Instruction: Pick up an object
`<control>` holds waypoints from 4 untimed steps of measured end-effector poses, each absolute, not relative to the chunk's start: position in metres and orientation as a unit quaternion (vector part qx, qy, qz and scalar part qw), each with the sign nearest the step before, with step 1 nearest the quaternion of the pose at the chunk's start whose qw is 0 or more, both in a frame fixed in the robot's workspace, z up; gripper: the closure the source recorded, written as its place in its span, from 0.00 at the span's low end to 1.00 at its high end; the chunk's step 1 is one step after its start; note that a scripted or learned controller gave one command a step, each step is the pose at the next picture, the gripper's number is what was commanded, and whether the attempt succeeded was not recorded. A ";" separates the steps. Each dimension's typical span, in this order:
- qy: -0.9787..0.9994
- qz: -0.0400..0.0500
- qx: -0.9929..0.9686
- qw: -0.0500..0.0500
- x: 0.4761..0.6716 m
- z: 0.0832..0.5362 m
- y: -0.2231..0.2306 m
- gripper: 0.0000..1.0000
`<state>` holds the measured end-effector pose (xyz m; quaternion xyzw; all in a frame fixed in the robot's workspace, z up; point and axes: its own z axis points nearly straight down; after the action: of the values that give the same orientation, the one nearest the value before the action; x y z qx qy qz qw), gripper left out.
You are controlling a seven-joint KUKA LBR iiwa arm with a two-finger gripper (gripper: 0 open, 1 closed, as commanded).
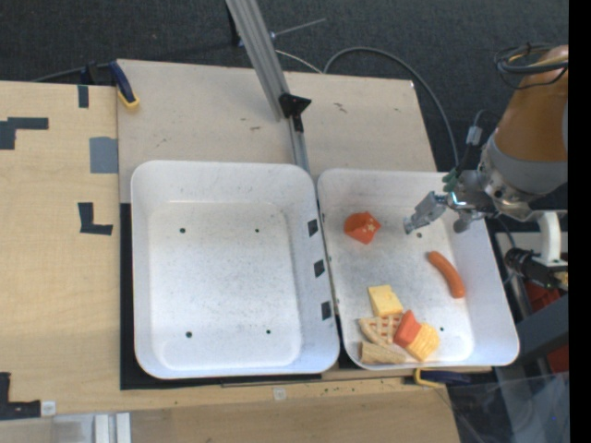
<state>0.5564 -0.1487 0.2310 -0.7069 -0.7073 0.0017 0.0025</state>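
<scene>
Camera view shows my end effector [430, 214] on the right, over the right bin [480, 340], with nothing in it. I cannot tell its state. The red toy [362, 227] sits just left, easy to reach.

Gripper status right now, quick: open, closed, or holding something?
Gripper: over the right bin, nothing seen between its fingers; open or shut cannot be told.
</scene>
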 end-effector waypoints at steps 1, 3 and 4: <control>-0.708 0.000 -0.706 0.001 0.557 0.234 -0.149 0.00; -0.708 0.002 -0.707 0.002 0.559 0.144 -0.139 0.00; -0.708 0.002 -0.707 0.002 0.558 0.090 -0.138 0.00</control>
<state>0.5579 -0.1383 0.0897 -0.7067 -0.7075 0.0021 0.0024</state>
